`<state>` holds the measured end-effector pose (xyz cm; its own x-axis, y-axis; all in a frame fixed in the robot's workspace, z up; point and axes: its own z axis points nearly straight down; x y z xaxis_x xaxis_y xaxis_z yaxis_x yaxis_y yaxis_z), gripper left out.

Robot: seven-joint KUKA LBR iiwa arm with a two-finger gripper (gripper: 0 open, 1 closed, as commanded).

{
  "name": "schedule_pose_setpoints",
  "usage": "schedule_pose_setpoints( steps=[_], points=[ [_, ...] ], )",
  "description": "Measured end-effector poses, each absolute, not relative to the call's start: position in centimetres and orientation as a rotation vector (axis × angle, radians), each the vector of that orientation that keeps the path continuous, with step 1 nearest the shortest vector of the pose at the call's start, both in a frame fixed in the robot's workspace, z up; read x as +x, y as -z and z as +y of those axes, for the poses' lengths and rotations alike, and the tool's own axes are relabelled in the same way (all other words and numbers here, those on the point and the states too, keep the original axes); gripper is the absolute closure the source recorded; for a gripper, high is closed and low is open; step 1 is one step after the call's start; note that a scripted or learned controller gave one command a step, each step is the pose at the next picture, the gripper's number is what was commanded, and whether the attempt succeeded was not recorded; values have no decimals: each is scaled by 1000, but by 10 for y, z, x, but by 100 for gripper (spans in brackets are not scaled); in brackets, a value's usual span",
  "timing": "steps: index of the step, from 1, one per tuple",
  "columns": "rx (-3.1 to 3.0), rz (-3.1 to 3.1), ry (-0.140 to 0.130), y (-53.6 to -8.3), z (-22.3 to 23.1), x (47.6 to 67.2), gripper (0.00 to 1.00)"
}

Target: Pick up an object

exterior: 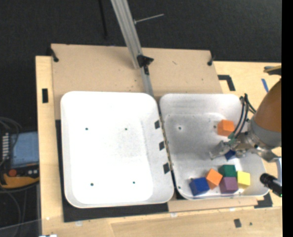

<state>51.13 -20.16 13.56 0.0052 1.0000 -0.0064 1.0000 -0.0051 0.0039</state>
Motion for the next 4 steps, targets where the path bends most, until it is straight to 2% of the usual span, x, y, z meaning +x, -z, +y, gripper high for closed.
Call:
schedule_pose_setpoints(
  steps=[1,3,4],
  points=[
    [2225,2204,-8,-149,-202,514,100],
    [2213,2222,-4,-247,-214,520,100],
    [2213,2226,0,-238,-173,541,100]
  ],
)
